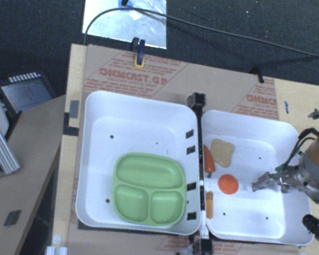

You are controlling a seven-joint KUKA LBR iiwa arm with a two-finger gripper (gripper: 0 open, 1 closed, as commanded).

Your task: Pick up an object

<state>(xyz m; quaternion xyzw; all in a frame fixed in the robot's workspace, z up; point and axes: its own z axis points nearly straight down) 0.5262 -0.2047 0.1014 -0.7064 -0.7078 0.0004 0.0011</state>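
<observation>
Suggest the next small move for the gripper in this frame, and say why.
Probably a short move left toward the orange ball, then down over it. The gripper sits in the right bin, just right of the ball, with nothing seen between its fingers. The ball is the nearest object and lies apart from the tan piece and the carrot, so it looks the easiest pick.

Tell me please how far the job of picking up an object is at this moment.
Nothing looks picked up yet. The arm has reached into the right bin, and its end effector sits low over the bin floor, just right of the orange ball. The ball, the tan piece and the carrot all lie in the bin. In hand is the approach. Left: closing on one object and lifting it. The green tray lies in the left bin.
</observation>
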